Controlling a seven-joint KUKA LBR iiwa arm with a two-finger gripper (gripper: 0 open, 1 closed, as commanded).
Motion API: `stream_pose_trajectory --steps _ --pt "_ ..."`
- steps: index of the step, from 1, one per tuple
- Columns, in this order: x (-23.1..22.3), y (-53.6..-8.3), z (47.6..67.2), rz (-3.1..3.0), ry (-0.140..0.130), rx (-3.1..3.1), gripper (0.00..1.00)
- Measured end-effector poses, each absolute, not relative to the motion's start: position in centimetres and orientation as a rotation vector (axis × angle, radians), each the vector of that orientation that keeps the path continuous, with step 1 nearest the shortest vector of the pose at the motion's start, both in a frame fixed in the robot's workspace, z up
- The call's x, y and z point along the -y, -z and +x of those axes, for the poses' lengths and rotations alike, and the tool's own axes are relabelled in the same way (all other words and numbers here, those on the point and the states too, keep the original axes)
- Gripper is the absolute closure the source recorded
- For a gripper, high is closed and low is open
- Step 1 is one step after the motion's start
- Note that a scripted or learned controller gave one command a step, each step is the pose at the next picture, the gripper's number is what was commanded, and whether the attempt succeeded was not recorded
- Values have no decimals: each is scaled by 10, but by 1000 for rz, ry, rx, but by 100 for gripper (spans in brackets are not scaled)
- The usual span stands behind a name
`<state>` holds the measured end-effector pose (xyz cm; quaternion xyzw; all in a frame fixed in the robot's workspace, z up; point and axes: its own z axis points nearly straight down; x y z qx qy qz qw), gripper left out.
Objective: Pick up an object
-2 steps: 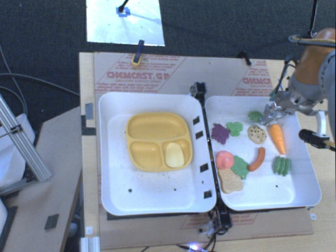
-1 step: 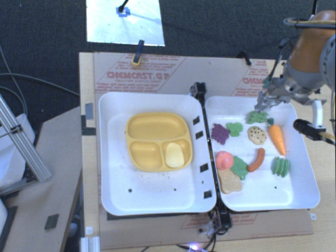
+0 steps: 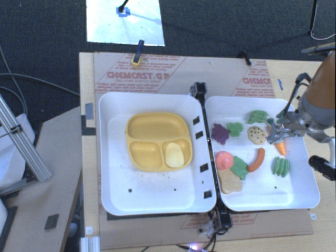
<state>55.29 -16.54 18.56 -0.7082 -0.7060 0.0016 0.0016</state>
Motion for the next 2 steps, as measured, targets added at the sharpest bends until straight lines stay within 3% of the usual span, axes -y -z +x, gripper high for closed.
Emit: stream_pose_trajectory --steps 1,2 --pt "169 -82 583 -2216 -1 2226 100" --pt "191 -113 625 -2221 6 2233 100"
